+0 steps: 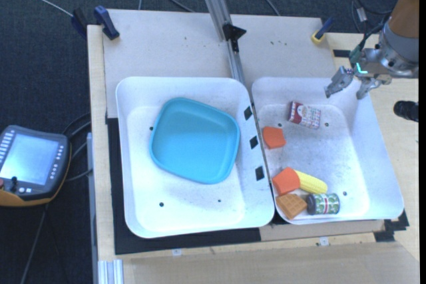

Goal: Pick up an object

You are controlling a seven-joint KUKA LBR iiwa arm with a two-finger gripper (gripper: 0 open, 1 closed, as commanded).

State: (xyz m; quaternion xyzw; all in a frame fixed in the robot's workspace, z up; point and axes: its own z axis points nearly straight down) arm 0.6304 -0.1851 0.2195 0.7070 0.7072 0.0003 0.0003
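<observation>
Gripper [351, 85]: fingers spread apart, nothing between them, above the right bin's [373, 143] far corner.
Red-and-white carton [304, 114]: nearest to the gripper, left and nearer the camera.
Orange block [273, 137]: farther left.
Blue plate [195, 140]: left bin [133, 163], well apart.

On the worktop [166, 36], a plate [195, 140] fills the left bin [133, 209]; the right bin [373, 143] holds perhaps 6 small items (4 bunched at its front-left corner).

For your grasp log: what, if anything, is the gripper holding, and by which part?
Nothing. The gripper hangs open over the right bin's far corner, apart from the red carton.
</observation>
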